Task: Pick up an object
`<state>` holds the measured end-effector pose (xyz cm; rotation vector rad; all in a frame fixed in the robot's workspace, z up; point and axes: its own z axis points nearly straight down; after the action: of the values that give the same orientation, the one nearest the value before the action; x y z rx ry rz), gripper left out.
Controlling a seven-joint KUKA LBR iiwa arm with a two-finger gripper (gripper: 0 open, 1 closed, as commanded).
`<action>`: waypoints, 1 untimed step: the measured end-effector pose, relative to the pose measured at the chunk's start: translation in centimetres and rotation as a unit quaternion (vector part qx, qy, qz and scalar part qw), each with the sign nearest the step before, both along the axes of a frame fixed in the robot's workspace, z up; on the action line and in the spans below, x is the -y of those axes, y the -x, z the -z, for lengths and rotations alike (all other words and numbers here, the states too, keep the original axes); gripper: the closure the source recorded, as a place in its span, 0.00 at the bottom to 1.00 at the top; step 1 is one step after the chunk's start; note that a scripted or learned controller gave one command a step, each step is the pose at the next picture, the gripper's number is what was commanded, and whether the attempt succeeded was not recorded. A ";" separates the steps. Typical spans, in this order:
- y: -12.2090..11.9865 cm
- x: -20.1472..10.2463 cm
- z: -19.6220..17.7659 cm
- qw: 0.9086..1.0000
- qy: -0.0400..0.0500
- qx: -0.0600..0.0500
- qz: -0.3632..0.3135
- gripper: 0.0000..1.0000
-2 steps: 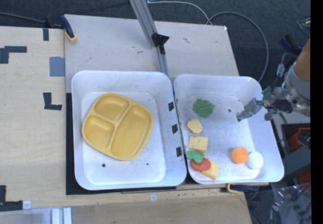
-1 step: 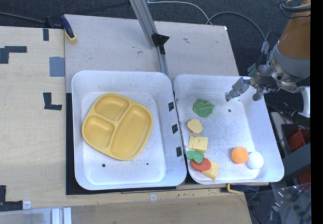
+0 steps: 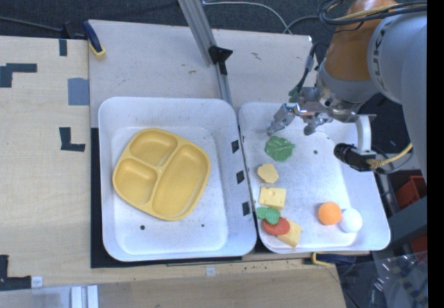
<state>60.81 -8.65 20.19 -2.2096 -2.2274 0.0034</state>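
Both bins, the left bin (image 3: 111, 161) and the right bin (image 3: 361, 189), look like matt white plastic, speckled with small dark scuffs. The yellow divided tray (image 3: 161, 172) is smooth plastic with a soft sheen along its ridges. The toy foods appear to be moulded plastic: the orange ball (image 3: 329, 214) and white ball (image 3: 351, 220) slightly glossy, the green leaf piece (image 3: 279, 148) duller. The bench top (image 3: 41, 161) at left looks like pale, matt wood. The slanted rail (image 3: 189, 3) is ribbed bare metal, probably aluminium. The arm's orange band (image 3: 355, 50) is smooth and shiny.
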 end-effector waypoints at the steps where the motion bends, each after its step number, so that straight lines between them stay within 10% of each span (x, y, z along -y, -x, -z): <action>1: 3.8 3.3 -0.2 1.000 0.002 0.000 0.005 0.00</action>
<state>56.97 -11.91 20.35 -2.2236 -2.2178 0.0063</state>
